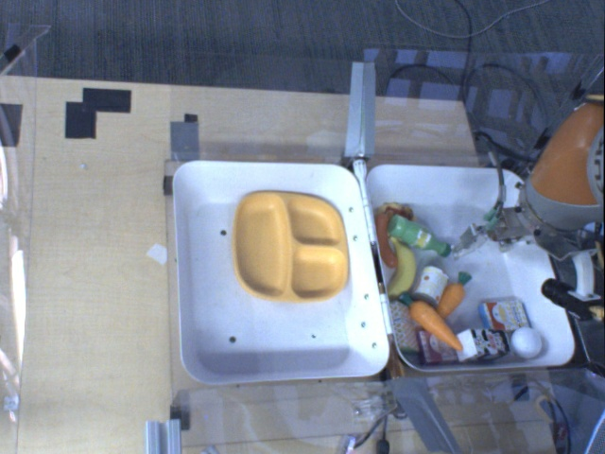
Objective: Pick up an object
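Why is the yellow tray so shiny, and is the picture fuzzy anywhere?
In the camera view, overhead light makes soft pale glare on the yellow tray and brightens the left bin, which darkens with shadow toward its near edge. The small items in the right bin look slightly soft, and the orange band at the right edge is blurry.

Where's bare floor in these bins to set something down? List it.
Left bin: a bare band all round the yellow tray, widest along its near wall. Right bin: bare along its far wall and middle right; crowded along the divider, with banana, carrots and cartons.
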You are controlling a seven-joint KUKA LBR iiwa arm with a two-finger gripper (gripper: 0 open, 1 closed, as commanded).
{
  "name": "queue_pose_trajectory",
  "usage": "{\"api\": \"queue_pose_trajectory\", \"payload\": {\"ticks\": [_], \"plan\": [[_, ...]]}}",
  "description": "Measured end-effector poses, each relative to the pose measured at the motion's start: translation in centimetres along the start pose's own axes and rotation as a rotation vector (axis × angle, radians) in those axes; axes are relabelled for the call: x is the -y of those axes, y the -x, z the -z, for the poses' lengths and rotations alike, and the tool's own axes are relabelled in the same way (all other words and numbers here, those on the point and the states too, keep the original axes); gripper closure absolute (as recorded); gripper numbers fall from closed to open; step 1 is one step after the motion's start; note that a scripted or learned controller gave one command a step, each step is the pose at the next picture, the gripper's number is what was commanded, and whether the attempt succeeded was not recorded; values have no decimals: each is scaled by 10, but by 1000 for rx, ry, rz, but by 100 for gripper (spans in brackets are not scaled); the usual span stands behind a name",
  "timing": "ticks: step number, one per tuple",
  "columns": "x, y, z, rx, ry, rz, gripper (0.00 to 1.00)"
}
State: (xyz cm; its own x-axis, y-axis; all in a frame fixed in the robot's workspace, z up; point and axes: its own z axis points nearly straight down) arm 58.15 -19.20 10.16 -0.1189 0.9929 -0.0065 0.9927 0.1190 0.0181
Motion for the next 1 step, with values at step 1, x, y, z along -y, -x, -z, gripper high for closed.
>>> {"api": "queue_pose_trajectory", "payload": {"ticks": [1], "plan": [[-20, 2, 7, -3, -10, -70, 0]]}}
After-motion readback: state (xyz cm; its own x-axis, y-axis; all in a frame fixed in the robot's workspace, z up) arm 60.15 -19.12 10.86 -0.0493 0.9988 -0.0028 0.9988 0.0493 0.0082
